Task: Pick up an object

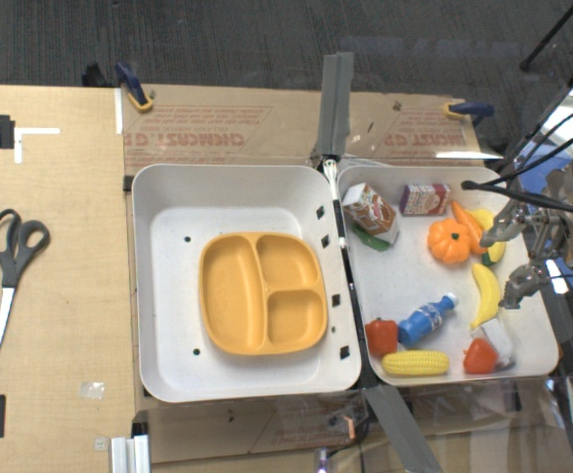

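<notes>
My jaws hang spread and holding nothing at the right bin's [552,358] far-right edge, the banana [485,295] lying just to their left, its long axis running toward and away from the camera.

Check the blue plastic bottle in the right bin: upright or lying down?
Lying down. The blue plastic bottle rests on its side on the right white bin's floor, white cap pointing up-right, beside the yellow corn cob.

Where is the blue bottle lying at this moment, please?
The blue bottle lies in the right bin, toward its near edge, between the red pepper and the banana, just above the corn cob.
</notes>
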Motion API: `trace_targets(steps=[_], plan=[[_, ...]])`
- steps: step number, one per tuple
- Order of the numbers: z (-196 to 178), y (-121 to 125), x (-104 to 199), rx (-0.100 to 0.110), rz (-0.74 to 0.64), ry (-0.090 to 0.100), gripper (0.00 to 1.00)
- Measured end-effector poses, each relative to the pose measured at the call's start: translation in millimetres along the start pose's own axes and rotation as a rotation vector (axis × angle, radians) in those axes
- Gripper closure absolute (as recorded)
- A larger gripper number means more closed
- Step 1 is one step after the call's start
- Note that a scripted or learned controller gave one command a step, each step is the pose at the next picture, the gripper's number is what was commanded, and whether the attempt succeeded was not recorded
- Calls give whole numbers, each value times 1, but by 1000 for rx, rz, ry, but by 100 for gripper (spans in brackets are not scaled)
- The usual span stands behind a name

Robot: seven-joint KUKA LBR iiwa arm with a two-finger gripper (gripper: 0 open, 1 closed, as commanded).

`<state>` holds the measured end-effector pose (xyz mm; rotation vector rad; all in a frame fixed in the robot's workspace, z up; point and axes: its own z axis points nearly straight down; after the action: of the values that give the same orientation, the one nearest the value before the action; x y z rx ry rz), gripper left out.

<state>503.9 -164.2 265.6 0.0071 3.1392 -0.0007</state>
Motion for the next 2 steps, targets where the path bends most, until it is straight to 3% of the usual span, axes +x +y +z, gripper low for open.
trace_targets(steps=[1, 2], plan=[[173, -24, -25, 1, 82, -2, 0], [173, 1, -57, 0, 183, -2, 0]])
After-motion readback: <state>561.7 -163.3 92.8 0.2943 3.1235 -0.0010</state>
